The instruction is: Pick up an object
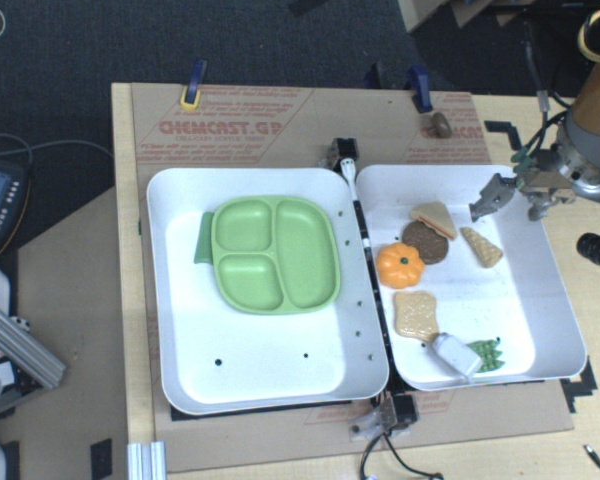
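On the tabletop (280,118), the left bin (180,348) holds a green divided plate (276,253). The right bin (540,298) holds an orange toy pumpkin (399,266), a brown round cookie (424,240), a cracker (416,315), a tan wedge (482,247) and green beans (487,353). The hand (515,196) hovers over that bin's upper right, fingers spread open and gripping nothing.

fixed overhead camera, slanted downward, both bins (170,268) in frame
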`<state>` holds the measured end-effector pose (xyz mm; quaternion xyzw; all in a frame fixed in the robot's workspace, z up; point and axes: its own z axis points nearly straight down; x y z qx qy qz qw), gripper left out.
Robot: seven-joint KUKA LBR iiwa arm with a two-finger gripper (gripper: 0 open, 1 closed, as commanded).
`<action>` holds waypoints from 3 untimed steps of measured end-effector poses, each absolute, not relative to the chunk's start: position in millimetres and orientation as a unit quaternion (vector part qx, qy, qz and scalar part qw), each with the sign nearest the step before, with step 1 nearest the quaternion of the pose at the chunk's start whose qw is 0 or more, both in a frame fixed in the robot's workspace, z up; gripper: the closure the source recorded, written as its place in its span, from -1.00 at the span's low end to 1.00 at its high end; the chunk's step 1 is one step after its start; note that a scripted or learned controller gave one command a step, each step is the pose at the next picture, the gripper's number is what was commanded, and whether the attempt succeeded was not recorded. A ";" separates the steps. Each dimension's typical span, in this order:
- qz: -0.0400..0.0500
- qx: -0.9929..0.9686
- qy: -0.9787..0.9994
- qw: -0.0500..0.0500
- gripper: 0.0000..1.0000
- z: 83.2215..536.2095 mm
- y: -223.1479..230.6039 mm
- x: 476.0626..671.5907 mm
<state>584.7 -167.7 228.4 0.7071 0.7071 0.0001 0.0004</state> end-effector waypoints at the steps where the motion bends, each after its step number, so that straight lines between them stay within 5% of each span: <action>1: -0.002 0.707 0.707 -0.003 -1.00 174.6 -172.7 592.5; 3: 0.002 0.707 0.707 0.003 -1.00 86.8 -176.9 596.7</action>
